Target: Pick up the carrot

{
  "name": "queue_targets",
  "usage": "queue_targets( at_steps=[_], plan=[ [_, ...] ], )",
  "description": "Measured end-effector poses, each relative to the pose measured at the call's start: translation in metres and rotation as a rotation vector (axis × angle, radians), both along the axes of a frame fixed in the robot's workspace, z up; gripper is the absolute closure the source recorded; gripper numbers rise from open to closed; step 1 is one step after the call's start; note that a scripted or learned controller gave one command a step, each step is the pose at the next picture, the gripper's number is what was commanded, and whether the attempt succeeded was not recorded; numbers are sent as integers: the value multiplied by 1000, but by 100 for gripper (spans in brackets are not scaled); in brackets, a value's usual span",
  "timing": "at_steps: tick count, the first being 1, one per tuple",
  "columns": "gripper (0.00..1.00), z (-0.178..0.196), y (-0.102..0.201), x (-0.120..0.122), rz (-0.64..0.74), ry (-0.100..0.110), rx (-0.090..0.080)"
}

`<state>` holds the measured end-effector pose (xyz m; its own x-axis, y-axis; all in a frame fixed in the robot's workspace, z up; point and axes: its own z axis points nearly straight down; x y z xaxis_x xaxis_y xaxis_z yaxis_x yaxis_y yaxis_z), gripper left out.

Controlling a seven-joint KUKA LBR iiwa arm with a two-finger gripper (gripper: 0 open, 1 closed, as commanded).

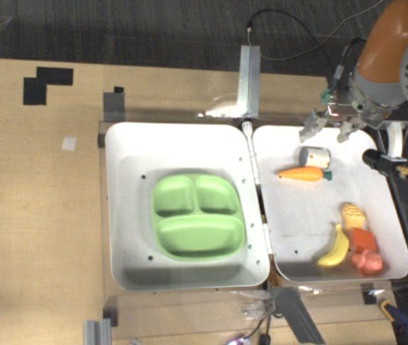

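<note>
Camera view: one smooth, tapered orange carrot (301, 174) lies in the right white bin (290, 228); tool (329, 129) fingers spread apart above it.

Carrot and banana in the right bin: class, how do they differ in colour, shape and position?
The carrot is orange and straight; the banana is yellow and curved. The carrot lies crosswise near the bin's far side, below the gripper; the banana lies near the front edge. Both lie in the right bin.

Orange carrot (301, 174) with a small green tip at its right end. Lying flat, lengthwise left to right. Resting in the upper part of the right bin (290, 228), just below a small grey can (314, 156).
</note>
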<state>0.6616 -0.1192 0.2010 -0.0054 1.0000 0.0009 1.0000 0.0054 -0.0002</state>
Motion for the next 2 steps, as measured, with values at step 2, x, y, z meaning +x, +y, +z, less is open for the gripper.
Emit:
queue_targets(
  at_steps=[2],
  plan=[
    [0,-112,-20,-59,34,-13,-2]
  ],
)
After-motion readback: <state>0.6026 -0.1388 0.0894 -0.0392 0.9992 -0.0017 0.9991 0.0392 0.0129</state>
